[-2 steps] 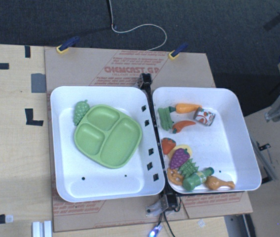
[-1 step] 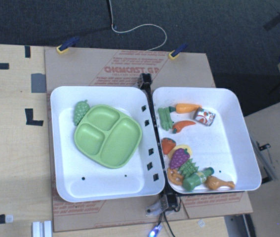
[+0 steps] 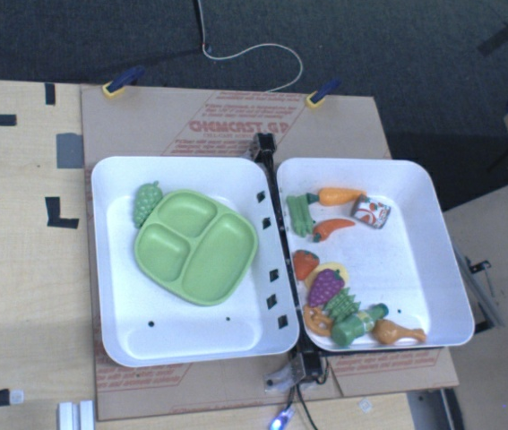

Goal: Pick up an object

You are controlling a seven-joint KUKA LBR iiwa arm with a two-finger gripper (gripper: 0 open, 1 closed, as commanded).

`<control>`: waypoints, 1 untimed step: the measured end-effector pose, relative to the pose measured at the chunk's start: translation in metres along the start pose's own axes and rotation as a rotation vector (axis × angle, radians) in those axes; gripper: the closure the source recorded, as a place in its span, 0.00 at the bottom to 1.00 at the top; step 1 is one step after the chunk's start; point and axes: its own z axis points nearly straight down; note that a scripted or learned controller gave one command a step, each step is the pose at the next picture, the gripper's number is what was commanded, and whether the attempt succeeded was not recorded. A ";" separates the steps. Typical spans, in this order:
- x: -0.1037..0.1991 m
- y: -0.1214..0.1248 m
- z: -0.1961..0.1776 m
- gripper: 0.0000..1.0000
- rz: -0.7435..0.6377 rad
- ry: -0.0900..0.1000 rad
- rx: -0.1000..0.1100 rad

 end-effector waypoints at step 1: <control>0.002 0.000 0.025 1.00 -0.003 0.001 0.000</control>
